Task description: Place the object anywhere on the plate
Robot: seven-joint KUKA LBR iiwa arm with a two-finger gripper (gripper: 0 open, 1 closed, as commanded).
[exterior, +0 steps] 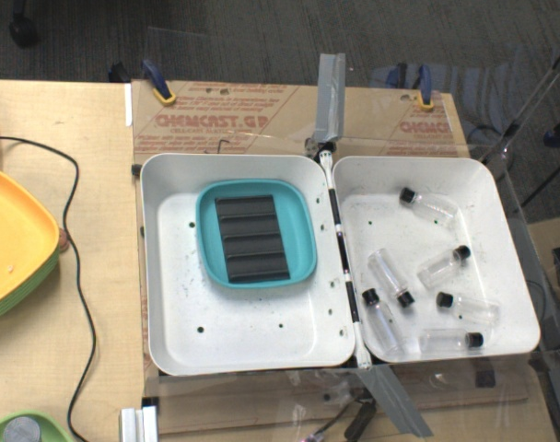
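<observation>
Two shallow white bins with rounded corners sit side by side on the bench (68,274), which has a pale wood-grain top. The left bin (169,320) holds a teal plate (298,233), a rounded square of smooth plastic with a raised rim; on it lies a dark grey ridged insert (251,238) with four horizontal bars.

The right bin (506,238) holds about six clear plastic vials with black caps, lying on their sides at scattered angles. One vial (425,204) lies near the back, another (442,267) near the middle, two (389,277) lie close together toward the left wall, and one (450,341) lies along the front edge.

A black cable (75,247) curves across the bench beside stacked yellow and green dishes (17,247). Brown cardboard (225,118) lies behind the bins.

The end effector's state cannot be told.
</observation>
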